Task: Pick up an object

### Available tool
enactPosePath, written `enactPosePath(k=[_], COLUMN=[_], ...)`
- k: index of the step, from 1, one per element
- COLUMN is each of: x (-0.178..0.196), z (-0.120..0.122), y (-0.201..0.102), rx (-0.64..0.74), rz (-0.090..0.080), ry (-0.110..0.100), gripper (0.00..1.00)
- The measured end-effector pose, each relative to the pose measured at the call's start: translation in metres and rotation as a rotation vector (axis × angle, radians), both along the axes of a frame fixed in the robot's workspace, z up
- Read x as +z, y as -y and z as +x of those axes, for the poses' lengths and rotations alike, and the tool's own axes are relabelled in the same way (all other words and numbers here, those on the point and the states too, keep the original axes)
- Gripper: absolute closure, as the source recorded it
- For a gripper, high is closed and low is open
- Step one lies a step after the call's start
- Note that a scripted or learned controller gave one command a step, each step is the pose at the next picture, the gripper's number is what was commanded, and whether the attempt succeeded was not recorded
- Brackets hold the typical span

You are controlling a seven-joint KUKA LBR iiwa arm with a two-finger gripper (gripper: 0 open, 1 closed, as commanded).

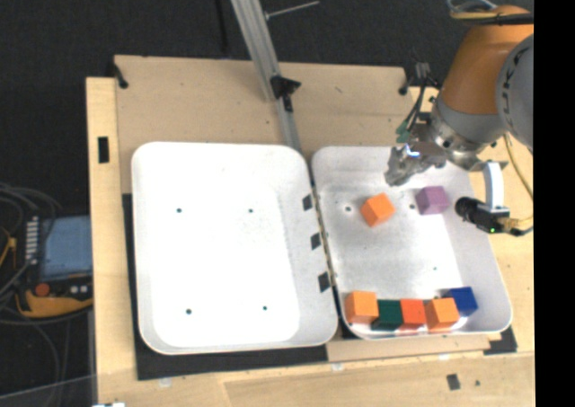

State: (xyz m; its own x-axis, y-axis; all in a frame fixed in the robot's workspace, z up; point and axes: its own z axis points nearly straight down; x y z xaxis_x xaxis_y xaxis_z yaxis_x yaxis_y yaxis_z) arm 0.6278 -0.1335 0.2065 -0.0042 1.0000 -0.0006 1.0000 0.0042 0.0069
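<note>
matt white plastic bins (225, 243), wooden bench (198, 100)

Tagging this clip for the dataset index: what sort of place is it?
Likely a robotics lab grasping bench: a grey-and-orange arm over two white bins, coloured blocks in the right one, and a metal mast standing on a plywood bench.

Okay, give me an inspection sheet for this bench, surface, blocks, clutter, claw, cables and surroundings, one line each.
Surface: wooden bench bearing left bin and right bin, both white.
Job's things: in the right bin, a lone orange block and purple block near the top; a row along the bottom wall: orange, green block, orange, orange, blue block.
Clutter: nothing seen.
Grippers: claw over the right bin's top, above the lone orange block; nothing seen in it.
Cables: loose cables at far left.
Surroundings: metal pole, dark floor.
</note>
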Motion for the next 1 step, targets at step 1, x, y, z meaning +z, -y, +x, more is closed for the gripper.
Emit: enactPosePath(k=[1], x=[0.052], z=[0.0071], y=[-0.0077], rx=[0.001], rz=[0.0], ry=[0.001], gripper=[1.0])
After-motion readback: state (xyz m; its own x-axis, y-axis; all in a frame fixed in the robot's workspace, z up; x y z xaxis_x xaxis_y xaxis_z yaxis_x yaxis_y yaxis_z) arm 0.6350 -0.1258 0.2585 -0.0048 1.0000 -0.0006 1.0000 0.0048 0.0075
